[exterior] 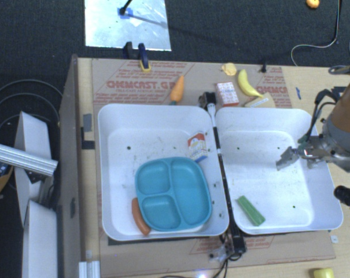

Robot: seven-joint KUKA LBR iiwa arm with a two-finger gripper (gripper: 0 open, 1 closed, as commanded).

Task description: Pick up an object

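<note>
A green block [250, 210] is lying near the right bin's [325, 216] front wall. The gripper [286, 158] is hovering well above it over the bin floor, fingers apart, gripping nothing. A blue tray [173, 193] is sitting in the left bin [114, 155].

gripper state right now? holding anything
gripper: over the right bin, nothing visible between its fingers; open or shut cannot be told.

Dark carpet floor [36, 28]; shiny metal sheet [127, 15] beyond cardboard-topped bench [146, 77]; cables [13, 106] left.
</note>
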